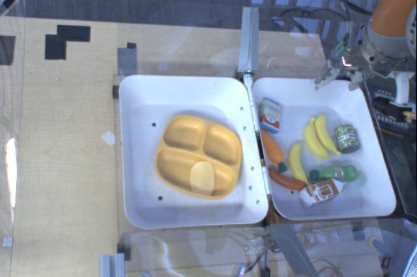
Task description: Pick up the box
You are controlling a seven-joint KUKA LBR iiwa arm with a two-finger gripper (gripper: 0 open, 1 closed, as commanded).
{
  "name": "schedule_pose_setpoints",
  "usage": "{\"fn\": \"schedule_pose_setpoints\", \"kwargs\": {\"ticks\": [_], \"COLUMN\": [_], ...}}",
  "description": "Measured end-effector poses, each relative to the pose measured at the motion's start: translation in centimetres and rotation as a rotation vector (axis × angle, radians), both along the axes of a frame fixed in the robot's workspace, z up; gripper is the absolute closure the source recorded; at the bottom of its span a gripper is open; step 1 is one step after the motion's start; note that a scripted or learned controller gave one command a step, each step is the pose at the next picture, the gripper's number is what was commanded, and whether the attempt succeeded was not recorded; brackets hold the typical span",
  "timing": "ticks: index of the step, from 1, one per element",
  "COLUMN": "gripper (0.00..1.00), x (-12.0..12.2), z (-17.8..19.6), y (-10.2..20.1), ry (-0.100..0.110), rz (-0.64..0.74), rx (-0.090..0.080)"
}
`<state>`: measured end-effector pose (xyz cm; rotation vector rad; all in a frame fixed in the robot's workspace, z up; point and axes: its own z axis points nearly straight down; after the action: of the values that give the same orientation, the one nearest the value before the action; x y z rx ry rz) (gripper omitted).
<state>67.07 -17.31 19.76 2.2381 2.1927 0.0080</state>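
My claw (340, 75) hangs over the far right corner of the right bin (384, 201), fingers spread with nothing between them. The box (270, 116) lies well to its left and nearer the camera, against that bin's left wall, just above a carrot (272, 148).

Yellow divided plate (199, 155) in left bin (137, 139); bananas (317, 137), carrot (272, 147), can (346, 137) in right
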Motion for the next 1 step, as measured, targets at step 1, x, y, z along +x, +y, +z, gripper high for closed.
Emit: {"fn": "schedule_pose_setpoints", "kwargs": {"ticks": [1], "gripper": [0.0], "x": [0.02], "z": [-8.77], "y": [1.66], "ry": [0.004], "rz": [0.207], "rx": [0.0]}}
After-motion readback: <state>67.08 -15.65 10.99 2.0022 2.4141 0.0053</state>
